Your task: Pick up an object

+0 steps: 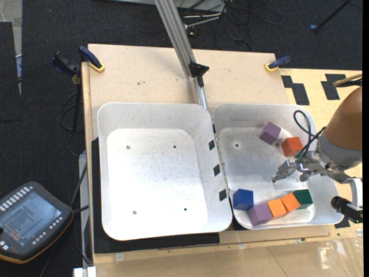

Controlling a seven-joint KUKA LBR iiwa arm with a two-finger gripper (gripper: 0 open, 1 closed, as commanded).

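Six blocks hug right bin (230, 117) edges; hand (283, 174) mid-floor, finger state unclear.

I see two white bins, the left bin (155, 166) and the right bin (242, 149), both peppered with fine dark specks. In the right one lie a pale purple cube (270, 133) and an orange-red cube (291, 146) toward its far edge, and along its near edge a blue cube (243, 199), a purple cube (259, 213), an orange cube (277, 206) and a dark green cube (302, 198). The surface (150, 74) is pale tan with small dark flecks. The tool (286, 171) is silver-grey metal, under an arm (349, 126) banded orange above grey. Blue clamps with yellow tips (91, 59) sit at the far corners.
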